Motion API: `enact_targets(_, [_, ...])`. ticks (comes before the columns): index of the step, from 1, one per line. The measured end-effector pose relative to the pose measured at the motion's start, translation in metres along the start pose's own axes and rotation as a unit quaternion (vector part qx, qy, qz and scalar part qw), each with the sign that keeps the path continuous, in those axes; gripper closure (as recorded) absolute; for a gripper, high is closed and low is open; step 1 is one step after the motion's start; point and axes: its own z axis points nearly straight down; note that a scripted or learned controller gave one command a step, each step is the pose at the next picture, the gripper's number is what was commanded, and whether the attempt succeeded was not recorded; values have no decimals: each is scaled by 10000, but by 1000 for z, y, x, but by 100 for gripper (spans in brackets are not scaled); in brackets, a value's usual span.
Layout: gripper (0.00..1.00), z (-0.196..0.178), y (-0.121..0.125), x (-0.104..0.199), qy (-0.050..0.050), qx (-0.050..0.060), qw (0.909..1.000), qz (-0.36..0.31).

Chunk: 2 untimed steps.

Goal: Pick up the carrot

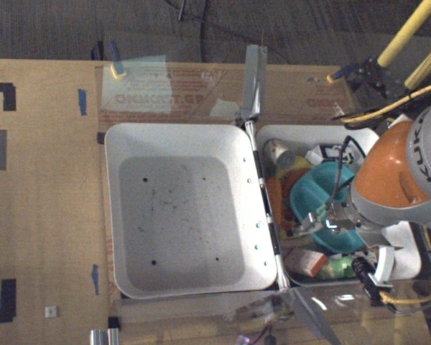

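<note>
Two white bins are seen side by side on the bench [43, 192]; the left bin [129, 146] is seen with only small dark specks on its floor; the right bin [409, 254] is packed with things.

The arm [395, 171] is stretched in from the right, with its orange band over the right bin; the gripper [323, 223] is held low over the middle of the right bin, just above a teal bowl [309, 189]; whether its fingers are apart or together cannot be told, because they are small and blurred against the pile.

The carrot [274, 192] is thought to be the long orange strip that is laid along the left wall of the right bin, beside the teal bowl; it is partly hidden, so this cannot be said for sure; nothing is seen held between the fingers.

A small can [276, 150] is stood near the far left corner of the right bin; a yellow thing [296, 164] is laid just beside it; a red thing [312, 264] and a green thing [340, 267] are laid near the front edge of the right bin, below the bowl.
</note>
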Motion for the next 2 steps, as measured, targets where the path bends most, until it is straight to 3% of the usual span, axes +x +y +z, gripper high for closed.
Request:
enact_targets(1, [0, 3, 70, -24, 258, 238, 9878, 1517])
enact_targets(2, [0, -1, 9, 5, 61, 89, 9705, 2407])
